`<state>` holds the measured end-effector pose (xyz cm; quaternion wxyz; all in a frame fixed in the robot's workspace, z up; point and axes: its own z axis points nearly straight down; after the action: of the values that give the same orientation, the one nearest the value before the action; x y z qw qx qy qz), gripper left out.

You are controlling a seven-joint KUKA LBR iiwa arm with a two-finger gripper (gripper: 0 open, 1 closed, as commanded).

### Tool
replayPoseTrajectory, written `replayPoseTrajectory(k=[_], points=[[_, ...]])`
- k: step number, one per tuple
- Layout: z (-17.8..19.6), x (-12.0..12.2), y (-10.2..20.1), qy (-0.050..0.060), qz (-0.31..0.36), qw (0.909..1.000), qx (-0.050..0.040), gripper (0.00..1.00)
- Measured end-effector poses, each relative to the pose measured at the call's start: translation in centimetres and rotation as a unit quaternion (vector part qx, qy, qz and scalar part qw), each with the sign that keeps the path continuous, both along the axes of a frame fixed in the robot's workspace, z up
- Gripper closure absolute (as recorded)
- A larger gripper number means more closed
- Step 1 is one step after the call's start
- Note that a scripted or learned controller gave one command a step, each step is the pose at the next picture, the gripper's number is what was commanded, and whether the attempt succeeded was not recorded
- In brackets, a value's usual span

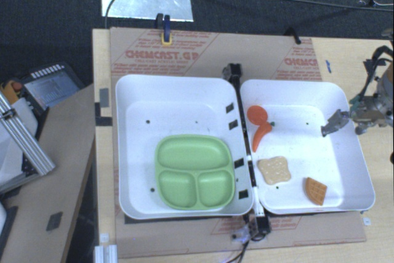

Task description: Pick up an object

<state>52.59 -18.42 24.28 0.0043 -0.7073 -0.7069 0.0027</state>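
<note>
The right bin [345,95] holds three small things. An orange spoon-shaped piece [259,123] lies by its left wall. A beige toast-shaped slice [274,170] sits nearer the front, and an orange waffle-like wedge [316,190] rests in the front right part. My gripper [342,122] hangs over the bin's right side, well to the right of the orange spoon and above the waffle wedge, with nothing seen in it.
The left bin [132,92] holds a green divided plate [194,170]. A black divider with clips [241,132] runs between the bins. Cardboard [203,52] lies under both. A clamp [165,29] and cables sit at the back, and equipment [37,108] stands at the left.
</note>
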Motion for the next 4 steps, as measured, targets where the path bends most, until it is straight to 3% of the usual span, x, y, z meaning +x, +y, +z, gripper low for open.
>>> replayPoseTrajectory(k=[1, 4], points=[[0.6, 0.2, 0.1, -0.006, 0.002, 1.0000, -0.0014, 0.00], [-15.9, 1.4, 1.3, -0.004, 0.001, 1.0000, -0.0006, 0.00]])
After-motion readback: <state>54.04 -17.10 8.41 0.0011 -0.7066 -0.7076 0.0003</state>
